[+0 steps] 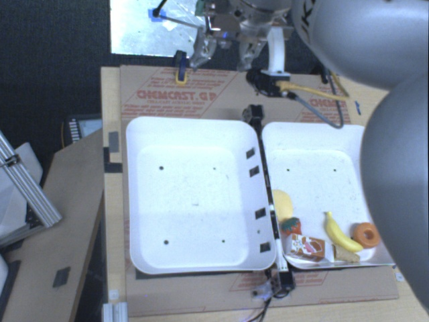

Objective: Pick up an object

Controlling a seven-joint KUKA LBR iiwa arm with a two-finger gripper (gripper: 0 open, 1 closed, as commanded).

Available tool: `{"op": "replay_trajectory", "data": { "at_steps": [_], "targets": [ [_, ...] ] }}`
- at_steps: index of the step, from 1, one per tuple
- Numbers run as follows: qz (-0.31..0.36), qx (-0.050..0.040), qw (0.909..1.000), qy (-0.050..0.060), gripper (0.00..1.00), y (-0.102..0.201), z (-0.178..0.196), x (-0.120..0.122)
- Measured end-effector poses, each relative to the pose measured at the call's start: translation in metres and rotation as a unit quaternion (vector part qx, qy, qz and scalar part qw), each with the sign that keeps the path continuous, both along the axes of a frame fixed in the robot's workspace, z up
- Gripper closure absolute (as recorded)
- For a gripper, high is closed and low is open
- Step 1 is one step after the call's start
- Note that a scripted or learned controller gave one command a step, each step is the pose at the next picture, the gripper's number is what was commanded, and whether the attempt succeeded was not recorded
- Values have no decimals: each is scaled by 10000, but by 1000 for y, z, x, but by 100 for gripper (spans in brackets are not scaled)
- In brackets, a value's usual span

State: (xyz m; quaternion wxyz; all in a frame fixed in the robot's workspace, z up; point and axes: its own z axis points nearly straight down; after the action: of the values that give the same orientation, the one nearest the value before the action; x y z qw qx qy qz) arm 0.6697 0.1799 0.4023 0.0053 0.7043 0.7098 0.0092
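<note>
Fingers (224, 51) hang spread apart with nothing between them, above the desk (174, 92) behind both bins. Banana (338, 232) lies in the right bin's (315, 159) near corner.

Left bin (188, 200) lies open; right bin's (315, 173) near corner is crowded, arm (375, 39) overhanging.

Board (175, 94): you can read "CHEMCAST" in red capitals on the brown sheet behind the left bin (134, 180), followed by letters that look like "G P"; a smaller red line below is too blurred for you to make out.
Board, right part: more red print behind the right bin (348, 154), crossed by a cable and unreadable.
Arm (348, 25): dark letters "K" and part of an "A" on the grey casing.
Carton (307, 247): printed front, nothing legible.
</note>
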Motion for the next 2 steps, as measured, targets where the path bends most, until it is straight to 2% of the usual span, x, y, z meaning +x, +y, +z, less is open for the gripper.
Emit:
{"op": "replay_trajectory", "data": {
  "at_steps": [1, 2],
  "targets": [
    [20, 12, 10000, 19, 0, 53, 139, -41],
    [-47, -29, 9999, 85, 0, 37, 133, 0]
  ]
}}
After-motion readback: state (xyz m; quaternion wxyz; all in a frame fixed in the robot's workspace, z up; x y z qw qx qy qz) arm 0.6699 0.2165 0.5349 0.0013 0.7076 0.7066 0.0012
